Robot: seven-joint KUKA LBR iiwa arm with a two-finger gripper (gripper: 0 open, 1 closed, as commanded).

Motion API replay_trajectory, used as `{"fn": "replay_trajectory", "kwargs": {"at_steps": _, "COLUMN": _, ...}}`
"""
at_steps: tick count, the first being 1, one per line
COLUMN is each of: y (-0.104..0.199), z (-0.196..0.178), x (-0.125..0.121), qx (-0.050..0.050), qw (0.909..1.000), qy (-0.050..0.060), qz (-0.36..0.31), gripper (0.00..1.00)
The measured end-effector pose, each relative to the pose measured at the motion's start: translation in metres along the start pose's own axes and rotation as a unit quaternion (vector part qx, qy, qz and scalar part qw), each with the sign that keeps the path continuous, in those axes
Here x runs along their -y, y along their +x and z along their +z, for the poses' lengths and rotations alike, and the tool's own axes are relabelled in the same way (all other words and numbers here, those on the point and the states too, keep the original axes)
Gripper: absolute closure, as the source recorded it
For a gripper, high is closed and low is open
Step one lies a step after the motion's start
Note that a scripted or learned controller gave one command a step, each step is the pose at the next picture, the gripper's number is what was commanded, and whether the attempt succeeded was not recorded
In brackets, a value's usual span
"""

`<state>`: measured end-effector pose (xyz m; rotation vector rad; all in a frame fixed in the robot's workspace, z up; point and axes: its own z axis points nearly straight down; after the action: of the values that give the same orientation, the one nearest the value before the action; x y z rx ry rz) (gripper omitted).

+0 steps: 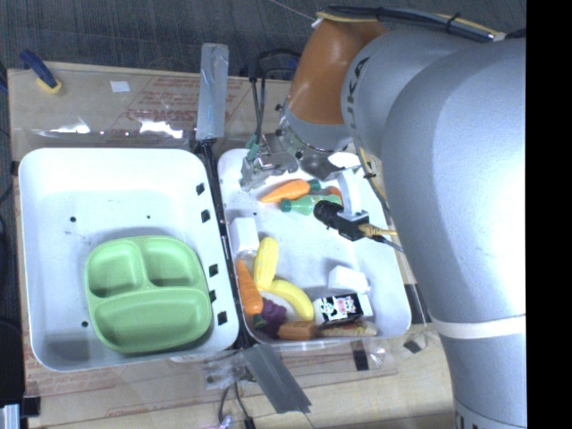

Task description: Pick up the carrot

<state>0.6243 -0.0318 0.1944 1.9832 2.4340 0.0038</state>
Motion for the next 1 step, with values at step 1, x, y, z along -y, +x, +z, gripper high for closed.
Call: {"fn": "replay_trajectory", "kwargs": {"at_steps": 1, "y": 0.0281, "z": -0.0204, "x": 0.0354, "qx": -0.001, "qw": 0.9961, "qy": 0.004, "qz": 0.089, "gripper": 1.00}}
